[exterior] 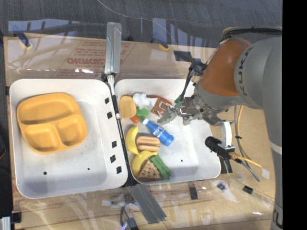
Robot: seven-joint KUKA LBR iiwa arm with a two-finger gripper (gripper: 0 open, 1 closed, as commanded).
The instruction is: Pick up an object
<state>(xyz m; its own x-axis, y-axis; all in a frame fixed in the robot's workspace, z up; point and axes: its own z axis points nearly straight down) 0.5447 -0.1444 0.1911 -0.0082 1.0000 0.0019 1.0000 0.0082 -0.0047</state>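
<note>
Looking into the right bin (204,169), we find the gripper (168,115) low over its upper middle, just right of the toy pile and above the blue bottle (159,133); whether it grips anything, we cannot tell. We count one blue bottle, one hot dog (147,142), one banana (131,139), and one yellow divided tray (50,121) in the left bin (29,183).

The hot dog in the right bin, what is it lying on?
The hot dog lies on a banana, with a blue bottle touching its upper edge. The part of the banana under it is covered, so I cannot tell what else lies beneath.
</note>
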